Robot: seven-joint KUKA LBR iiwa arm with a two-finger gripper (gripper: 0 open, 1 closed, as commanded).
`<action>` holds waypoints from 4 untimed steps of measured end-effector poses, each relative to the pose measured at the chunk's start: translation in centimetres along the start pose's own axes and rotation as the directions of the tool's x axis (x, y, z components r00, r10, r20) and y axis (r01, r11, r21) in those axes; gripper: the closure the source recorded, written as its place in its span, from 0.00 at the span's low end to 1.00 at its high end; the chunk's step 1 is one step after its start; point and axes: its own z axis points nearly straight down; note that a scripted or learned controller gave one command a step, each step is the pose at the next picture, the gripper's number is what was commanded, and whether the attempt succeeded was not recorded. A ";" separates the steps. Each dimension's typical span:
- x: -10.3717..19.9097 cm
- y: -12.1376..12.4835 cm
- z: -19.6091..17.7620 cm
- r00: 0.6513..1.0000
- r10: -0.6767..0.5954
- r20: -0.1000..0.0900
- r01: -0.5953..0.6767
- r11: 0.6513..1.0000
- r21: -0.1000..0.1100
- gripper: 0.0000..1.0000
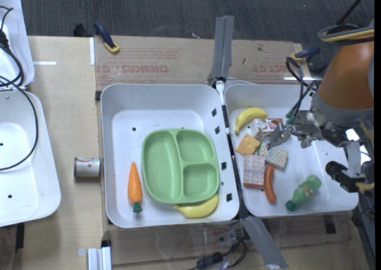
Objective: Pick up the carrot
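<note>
The camera view is taken from above at a slant, so both white bins are seen whole. The carrot point(135, 185) is lying in the left bin point(113, 114), lengthwise beside the left edge of the green divided plate point(180, 165), its green stub toward the near wall. It is touched by nothing, and bare floor is left on its outer side, which should allow a grasp from above. A banana point(197, 208) is partly tucked under the plate's near rim.

The gripper point(278, 137) is held low over the right bin point(333, 203), well apart from the carrot, among a second banana point(249, 117), a cracker point(247, 144), some small packets point(255, 170), a sausage point(269, 183) and a green bottle point(303, 192). Nothing is seen held by it; whether its tips are apart or together cannot be told, since the metal blends with the clutter beneath. Some toys there are masked by the arm, and the arm is cut off at the right.
</note>
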 end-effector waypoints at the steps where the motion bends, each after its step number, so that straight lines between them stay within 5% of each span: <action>1: -2.3 6.0 6.8 0.990 0.142 0.000 -0.142 0.990 -0.002 0.00; 2: -0.6 1.7 10.5 0.997 -0.074 0.000 0.074 0.997 -0.004 0.00; 3: -0.6 1.7 10.5 0.997 -0.074 0.000 0.074 0.997 -0.004 0.00; 4: -4.0 -4.7 10.6 0.999 -0.054 0.000 0.054 0.999 -0.003 0.00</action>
